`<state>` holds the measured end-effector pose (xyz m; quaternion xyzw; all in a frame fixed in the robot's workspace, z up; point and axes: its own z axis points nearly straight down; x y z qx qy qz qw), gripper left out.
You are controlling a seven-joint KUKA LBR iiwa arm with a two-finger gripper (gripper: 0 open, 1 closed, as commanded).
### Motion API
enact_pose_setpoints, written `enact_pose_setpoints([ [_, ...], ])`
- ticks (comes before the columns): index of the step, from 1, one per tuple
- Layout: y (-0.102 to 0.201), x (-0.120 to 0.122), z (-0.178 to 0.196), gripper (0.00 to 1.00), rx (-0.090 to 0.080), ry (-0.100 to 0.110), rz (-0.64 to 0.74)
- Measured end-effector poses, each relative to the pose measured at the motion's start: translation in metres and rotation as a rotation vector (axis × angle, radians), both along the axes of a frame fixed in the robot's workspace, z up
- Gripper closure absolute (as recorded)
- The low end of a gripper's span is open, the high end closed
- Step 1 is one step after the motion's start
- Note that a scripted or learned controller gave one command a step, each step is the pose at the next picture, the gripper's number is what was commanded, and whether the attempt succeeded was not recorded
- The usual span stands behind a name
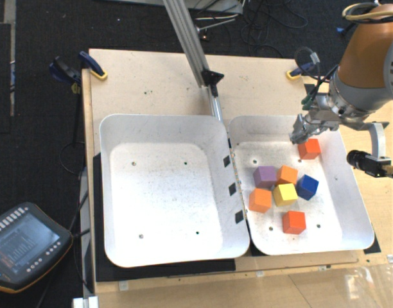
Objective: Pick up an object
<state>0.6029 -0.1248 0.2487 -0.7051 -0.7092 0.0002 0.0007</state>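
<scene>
While the arm reaches in from the right of the camera view, its gripper (304, 133) hangs low over the far part of the right bin (350, 236), just beside and slightly above the red-orange cube (309, 149) that lies apart from the rest. From where I stand I cannot tell whether that hand is released or clenched; the wrist hides it, and nothing shows the cube as held. Nearer the front sits a tight cluster: a purple cube (265, 176), an orange cube (288, 174), a yellow cube (286, 194), a blue cube (307, 186), another orange cube (261, 200) and a red cube (294, 222) a little apart. The lone cube looks the sensible target, I judge, since it has room around it. To do this well, the tool should centre squarely over the cube's flat sides before descending, and avoid nudging it toward the bin wall. The left bin (119, 172) plays no part.
</scene>
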Motion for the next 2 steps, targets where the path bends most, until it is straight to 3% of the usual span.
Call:
enact_pose_setpoints([
  [2, 0.093, -0.039, -0.005, 1.0, 0.001, 0.002, 0.001],
])
